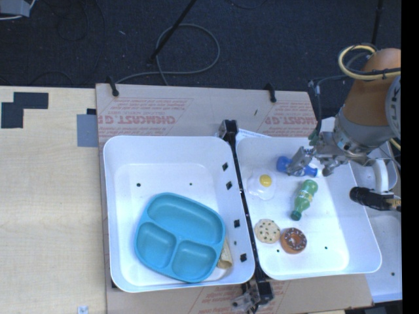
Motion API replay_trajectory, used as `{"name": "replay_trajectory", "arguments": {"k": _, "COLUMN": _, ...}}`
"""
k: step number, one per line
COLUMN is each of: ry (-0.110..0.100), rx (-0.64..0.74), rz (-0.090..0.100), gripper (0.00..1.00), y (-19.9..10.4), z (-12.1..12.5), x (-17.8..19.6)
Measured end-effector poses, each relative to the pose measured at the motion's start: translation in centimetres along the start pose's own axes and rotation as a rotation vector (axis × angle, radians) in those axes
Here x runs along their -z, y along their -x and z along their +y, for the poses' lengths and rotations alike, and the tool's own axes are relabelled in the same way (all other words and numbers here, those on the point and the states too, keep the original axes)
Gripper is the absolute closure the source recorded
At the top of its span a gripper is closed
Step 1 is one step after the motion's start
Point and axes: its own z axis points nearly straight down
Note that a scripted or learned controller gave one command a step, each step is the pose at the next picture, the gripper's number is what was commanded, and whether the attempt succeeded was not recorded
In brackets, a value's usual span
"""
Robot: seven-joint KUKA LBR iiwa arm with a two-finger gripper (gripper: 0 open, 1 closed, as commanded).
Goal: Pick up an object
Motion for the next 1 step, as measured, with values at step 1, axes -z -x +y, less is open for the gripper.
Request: {"name": "replay_trajectory", "arguments": {"k": 1, "ry": 0.012, "rx": 0.001, "rz": -0.002, "gripper": 0.00, "y": 0.02, "z": 0.28, "x": 0.61}}
